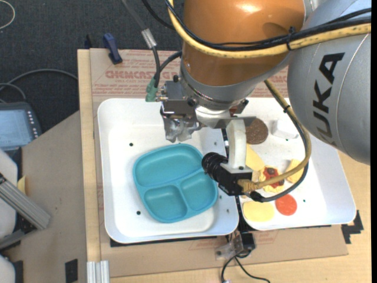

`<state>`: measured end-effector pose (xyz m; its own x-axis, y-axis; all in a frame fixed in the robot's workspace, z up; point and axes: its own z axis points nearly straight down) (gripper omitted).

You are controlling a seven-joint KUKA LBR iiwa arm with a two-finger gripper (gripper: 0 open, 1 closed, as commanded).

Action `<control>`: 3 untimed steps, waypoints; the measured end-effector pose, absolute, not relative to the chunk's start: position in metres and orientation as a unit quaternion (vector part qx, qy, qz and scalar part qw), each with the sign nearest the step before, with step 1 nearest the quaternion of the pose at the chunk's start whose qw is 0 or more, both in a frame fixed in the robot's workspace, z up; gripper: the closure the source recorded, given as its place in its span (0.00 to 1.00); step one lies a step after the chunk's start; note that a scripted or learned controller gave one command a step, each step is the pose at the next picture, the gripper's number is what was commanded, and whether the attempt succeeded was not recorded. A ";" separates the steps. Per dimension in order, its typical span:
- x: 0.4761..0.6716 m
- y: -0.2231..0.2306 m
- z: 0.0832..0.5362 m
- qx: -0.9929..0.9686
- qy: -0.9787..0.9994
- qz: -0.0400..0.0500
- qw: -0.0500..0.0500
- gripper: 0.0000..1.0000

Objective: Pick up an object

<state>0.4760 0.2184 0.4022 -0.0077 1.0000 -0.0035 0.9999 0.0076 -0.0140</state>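
Cannot tell how far open the gripper is, nor see anything held in it: too much hidden under the wrist and the orange band. Hangs at the back of the left bin, just beyond the far rim of the teal divided tray, near the wall between the two bins.

Nearest candidate for a pick: that tray, lying flat in the middle of the left bin, open side up. Likely an awkward thing to grasp. Broad, shallow, smooth, with only a thin rim or the low dividers to close on. A descent onto the flat floor of a compartment would probably pinch nothing. A descent at the rim could tip the tray or push it forward against the bin's near wall. A grip on one edge alone may let it swing and slip out on the lift.

Further out, in the right bin: a brown disc, yellow pieces, a red disc, all small and lying close together, partly under the black cable fitting. Thin flat things like these tend to slide away under a closing pinch. Also worth watching: the yellow hose looping low over that pile, apt to drag pieces about on a move.
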 end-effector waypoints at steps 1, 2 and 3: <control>0.553 0.111 0.209 -0.711 -0.703 0.008 0.002 1.00; 0.546 0.112 0.527 -0.707 -0.707 -0.009 -0.006 1.00; 0.506 0.070 0.413 -0.709 -0.705 0.006 0.004 1.00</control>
